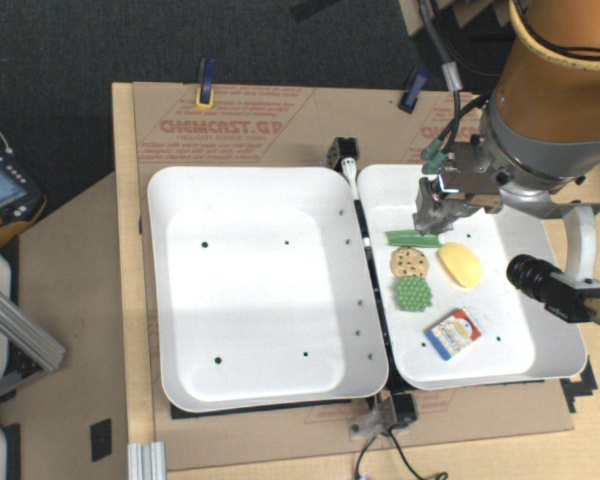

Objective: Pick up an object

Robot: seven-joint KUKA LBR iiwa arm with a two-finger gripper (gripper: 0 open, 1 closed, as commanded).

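Nearest the camera in the right bin [550, 363], a small blue and red packet [451, 334] lies at about 6 o'clock of the group of things. Just above it, toward 10 o'clock, sits a green bumpy piece [413, 294], touching a round brown cookie [408, 262] at its 12 o'clock. A yellow lemon-shaped thing [460, 265] rests just beside the cookie at 3 o'clock. Farther back, a flat green strip [412, 238] lies at the cookie's 12 o'clock. The gripper [428, 221] hangs right over the strip's far end; whether its fingers are apart or together cannot be told. The left bin [180, 198] lies at 9 o'clock, both on a brown board [130, 168].
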